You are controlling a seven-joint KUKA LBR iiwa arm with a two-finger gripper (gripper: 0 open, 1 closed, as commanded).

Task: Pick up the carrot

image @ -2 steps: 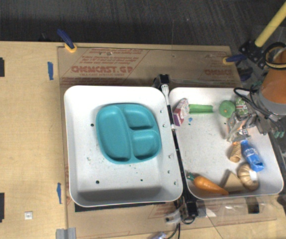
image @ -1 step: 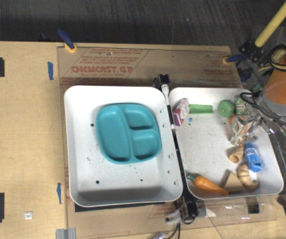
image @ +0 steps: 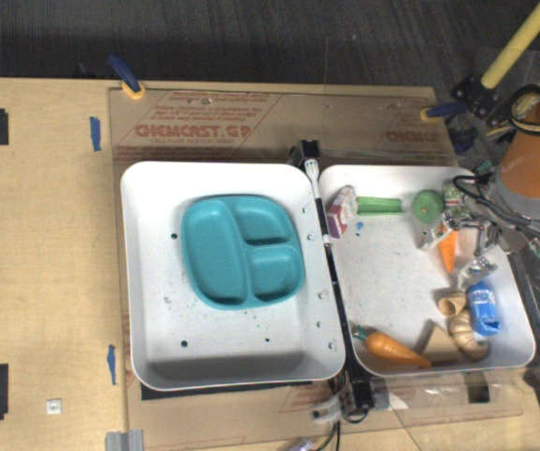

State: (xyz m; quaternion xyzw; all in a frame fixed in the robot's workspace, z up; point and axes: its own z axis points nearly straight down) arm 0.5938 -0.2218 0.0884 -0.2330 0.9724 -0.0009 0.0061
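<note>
Left bin (image: pixel 147 280) holds teal divided tray (image: pixel 242 249); right bin (image: pixel 392 280) crowded with small items. Arm (image: pixel 532 163) reaches in over right bin's far right side, gripper (image: pixel 465 238) low above orange piece (image: pixel 448 250); finger spread cannot be told. Carrot (image: pixel 393 348) lies at near edge of right bin, well apart from gripper. Wooden block (image: pixel 441 344) just beside carrot; shells (image: pixel 463 325), blue packet (image: pixel 483 309) nearby; green rod (image: pixel 378 205), green ball (image: pixel 427 205) at far side
</note>
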